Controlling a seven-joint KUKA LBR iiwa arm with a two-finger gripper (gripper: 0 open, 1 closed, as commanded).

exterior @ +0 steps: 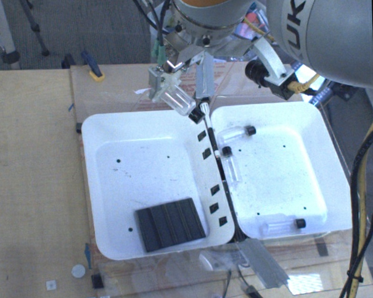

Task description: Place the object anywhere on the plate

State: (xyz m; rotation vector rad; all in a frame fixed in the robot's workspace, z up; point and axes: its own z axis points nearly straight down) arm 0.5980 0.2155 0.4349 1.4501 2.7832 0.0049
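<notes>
Two white bins (95, 180), dark plate (170, 224) left; arm (329, 28) marked "UK", gripper (190, 96) holds clear tube (178, 100)

The tan counter (34, 183) carries two shallow white bins touching side by side, the left bin (95, 180) and the right bin (323, 170). A small grey disc (77, 271) lies on the counter near the left bin's front corner.

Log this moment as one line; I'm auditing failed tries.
end effector: over far rim | clear tube: at it, grasp unclear | plate: left bin, nothing on it
</notes>
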